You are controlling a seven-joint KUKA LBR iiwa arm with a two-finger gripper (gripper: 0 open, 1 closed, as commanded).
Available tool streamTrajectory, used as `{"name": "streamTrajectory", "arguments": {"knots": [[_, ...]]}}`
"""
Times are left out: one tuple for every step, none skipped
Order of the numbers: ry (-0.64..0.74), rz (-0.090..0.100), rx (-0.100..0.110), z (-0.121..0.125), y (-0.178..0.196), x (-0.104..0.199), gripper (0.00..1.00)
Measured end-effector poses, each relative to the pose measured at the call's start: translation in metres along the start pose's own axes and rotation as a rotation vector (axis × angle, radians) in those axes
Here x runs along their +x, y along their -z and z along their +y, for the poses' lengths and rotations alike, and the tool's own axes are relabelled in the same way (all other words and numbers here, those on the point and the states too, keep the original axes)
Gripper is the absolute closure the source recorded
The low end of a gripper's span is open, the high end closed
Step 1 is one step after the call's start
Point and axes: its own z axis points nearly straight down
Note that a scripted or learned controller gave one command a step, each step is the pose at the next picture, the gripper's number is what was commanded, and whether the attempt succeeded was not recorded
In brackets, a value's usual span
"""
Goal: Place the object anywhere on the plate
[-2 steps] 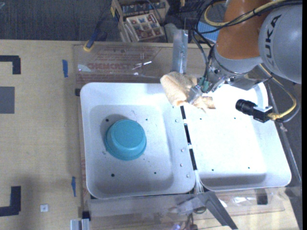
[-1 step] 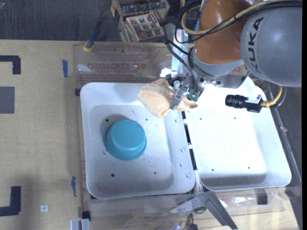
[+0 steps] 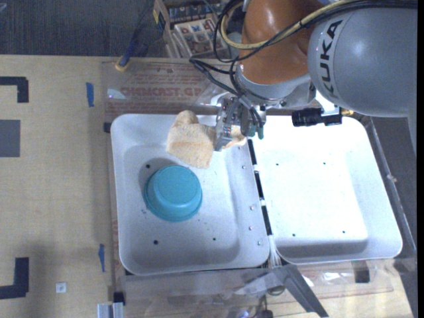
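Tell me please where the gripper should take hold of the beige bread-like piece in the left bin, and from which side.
Probably the beige piece is best gripped across its narrower upper end, coming from above. Its right edge lies beside the gripper, and the blue bowl sits close below, crowding the lower end.

Arm reached in from the right, wrist pointed down, gripper low at the frame's upper middle.
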Motion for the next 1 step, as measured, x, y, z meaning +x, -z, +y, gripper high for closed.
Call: {"name": "streamTrajectory", "arguments": {"knots": [[0.0,-0.001,0.0,-0.0002,0.0007,-0.0003,0.0]]}}
